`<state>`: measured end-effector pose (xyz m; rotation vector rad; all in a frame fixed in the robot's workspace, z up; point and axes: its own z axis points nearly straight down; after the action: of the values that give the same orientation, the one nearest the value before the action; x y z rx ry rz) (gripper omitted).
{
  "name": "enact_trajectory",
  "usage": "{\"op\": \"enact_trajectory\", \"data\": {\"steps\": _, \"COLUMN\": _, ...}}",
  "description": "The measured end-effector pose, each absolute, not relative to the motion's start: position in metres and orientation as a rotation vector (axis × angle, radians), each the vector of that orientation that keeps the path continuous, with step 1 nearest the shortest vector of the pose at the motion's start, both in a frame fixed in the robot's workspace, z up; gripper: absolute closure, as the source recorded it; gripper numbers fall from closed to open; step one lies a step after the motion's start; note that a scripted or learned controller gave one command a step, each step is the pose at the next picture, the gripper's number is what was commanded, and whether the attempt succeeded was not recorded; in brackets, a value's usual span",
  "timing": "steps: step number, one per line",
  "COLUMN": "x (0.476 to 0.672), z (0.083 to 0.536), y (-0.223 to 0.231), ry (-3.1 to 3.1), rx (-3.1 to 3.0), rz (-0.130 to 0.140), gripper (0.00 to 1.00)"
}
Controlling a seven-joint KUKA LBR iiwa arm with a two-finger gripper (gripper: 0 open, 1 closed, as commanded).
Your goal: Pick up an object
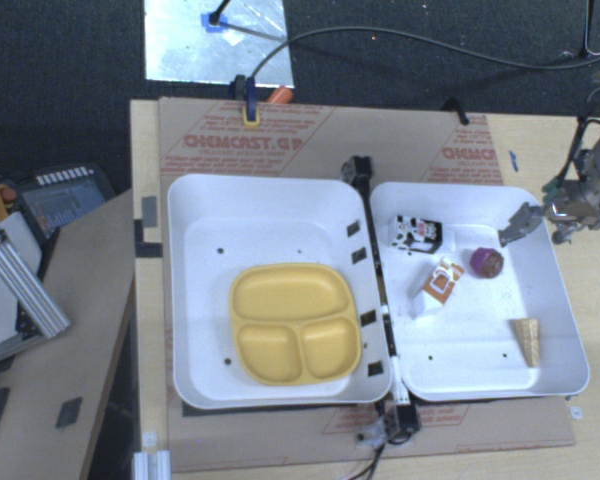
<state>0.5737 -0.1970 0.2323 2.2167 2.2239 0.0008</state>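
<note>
Gripper [520, 224] hovers at right bin's [555, 298] 1 o'clock (open/closed: can't tell), prob. lining up on purple ball [487, 262].

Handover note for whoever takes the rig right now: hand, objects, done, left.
Hand: at the upper right edge of the right bin, above the floor, nothing seen between its fingers; open or shut cannot be told from this view.
Right bin objects: black and white item at upper left, orange and white carton near the middle, purple round object closest to the hand, tan cone at lower right.
Left bin: yellow divided tray.
Done: no pick visible.
Left: grasp one object and lift it. The purple one looks like the likeliest target.
</note>
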Motion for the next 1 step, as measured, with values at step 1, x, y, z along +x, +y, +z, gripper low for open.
{"op": "enact_trajectory", "data": {"steps": 1, "x": 0.5738, "z": 0.1709, "y": -0.2020, "ry": 2.224, "rx": 2.222, "rz": -0.003, "gripper": 0.00}}
